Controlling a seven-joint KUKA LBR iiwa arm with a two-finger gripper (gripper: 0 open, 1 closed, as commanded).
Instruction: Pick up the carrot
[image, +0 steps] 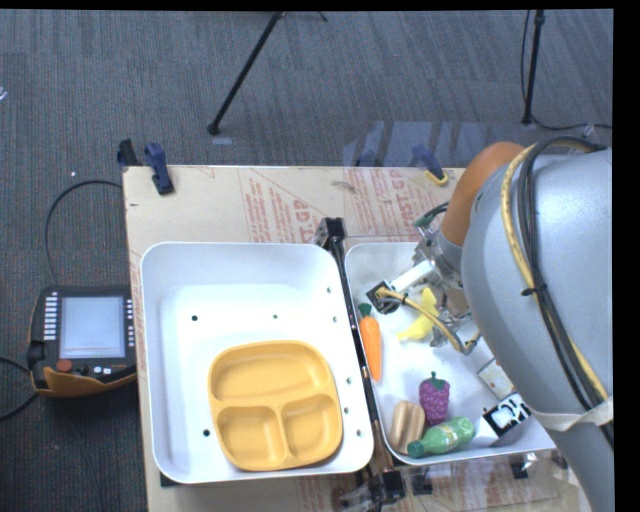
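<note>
One toy carrot (371, 342) is lying just left of the gripper (440, 318), against the right bin's (400, 258) wall; jaw state: cannot tell.

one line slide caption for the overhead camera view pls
Grey arm's gripper over the right white bin, near the orange carrot by its left wall.

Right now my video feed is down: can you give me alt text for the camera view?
A carrot lies along the left edge of the right bin, with the gripper beside it near a banana. Grapes, a bread roll and a green bottle sit nearer the front. The left bin holds a yellow divided plate.
</note>
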